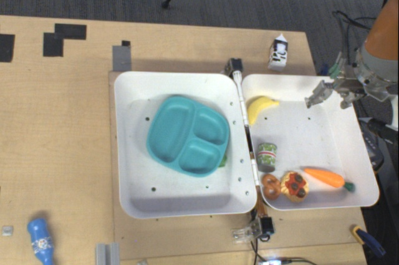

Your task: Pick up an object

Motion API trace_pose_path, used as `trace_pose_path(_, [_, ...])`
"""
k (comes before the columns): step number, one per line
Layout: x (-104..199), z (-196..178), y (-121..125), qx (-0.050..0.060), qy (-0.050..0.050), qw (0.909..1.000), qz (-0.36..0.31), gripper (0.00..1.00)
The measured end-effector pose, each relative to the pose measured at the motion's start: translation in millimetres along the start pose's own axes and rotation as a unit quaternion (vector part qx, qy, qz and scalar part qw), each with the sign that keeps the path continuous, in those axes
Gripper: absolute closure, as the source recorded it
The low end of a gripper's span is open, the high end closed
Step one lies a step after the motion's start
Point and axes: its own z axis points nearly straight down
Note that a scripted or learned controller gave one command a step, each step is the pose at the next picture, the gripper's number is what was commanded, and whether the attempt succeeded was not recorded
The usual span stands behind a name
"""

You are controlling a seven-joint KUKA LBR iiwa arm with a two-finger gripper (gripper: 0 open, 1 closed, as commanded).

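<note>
The right bin (349,145) holds a yellow banana (262,106) at its far left. A small green-labelled can (267,156) stands near its left wall. Along the front lie a brown pretzel (270,184), a fruit tart (294,186) and an orange carrot (325,178). My gripper (329,97) hovers over the bin's far right part, open, with nothing between its fingers. It is well right of the banana and above the carrot in the view.
The left bin (134,195) holds a teal divided plate (189,134). A small black-and-white bottle (280,50) stands on the bench behind the bins. A blue toy (40,240) lies at the bench's front left. Cables hang at the right edge.
</note>
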Motion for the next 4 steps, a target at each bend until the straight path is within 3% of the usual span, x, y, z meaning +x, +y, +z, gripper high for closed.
trace_pose_path(1, [60.0, 127.4, -46.3, -0.002, 0.000, 0.9972, 0.074, 0.00])
trace_pose_path(3, [-26.5, 129.2, 67.2, -0.001, 0.000, 0.9999, 0.015, 0.00])
trace_pose_path(4, [72.3, 127.7, 26.6, -0.002, 0.000, 0.9997, -0.022, 0.00])
